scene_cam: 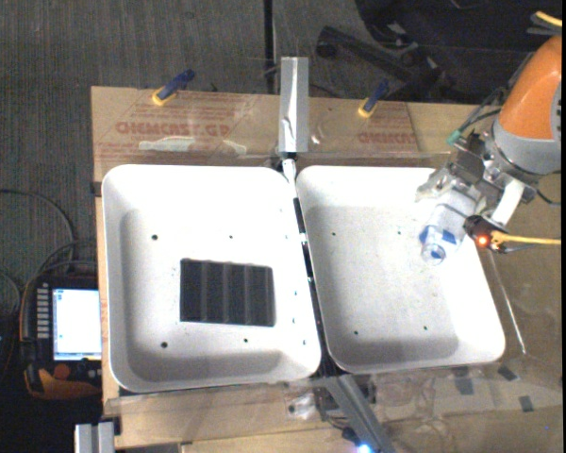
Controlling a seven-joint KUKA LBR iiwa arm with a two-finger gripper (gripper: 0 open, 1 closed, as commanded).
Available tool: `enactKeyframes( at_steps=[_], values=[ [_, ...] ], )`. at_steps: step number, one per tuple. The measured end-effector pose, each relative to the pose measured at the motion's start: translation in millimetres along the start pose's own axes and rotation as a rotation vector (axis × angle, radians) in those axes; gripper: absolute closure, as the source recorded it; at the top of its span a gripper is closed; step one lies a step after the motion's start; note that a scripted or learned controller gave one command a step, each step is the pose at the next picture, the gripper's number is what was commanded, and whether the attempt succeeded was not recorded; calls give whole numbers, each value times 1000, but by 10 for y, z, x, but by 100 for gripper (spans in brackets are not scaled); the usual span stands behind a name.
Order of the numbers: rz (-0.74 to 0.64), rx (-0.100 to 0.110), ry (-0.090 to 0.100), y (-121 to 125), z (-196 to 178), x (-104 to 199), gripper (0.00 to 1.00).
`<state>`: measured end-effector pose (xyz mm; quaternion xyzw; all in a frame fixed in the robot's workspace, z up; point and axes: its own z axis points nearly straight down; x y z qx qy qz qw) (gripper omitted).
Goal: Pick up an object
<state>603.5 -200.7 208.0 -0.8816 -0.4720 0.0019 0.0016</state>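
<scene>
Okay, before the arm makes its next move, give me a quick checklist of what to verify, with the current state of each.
1. Gripper over the right bin: ok, it sits above the bin's upper right part.
2. Object at the gripper: a clear, bluish object hangs just below it; a firm hold: cannot tell.
3. Left bin contents: ok, a dark ridged tray lies flat in its middle.
4. Arm path past the bin's right rim: cannot tell.
5. Yellow cable beside the wrist, snag risk: cannot tell.
</scene>
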Motion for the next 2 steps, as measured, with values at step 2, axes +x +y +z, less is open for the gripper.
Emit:
enactKeyframes(
  at_steps=[2],
  values=[
    [-40,-3,1,-393,-924,47,0]
  ],
)
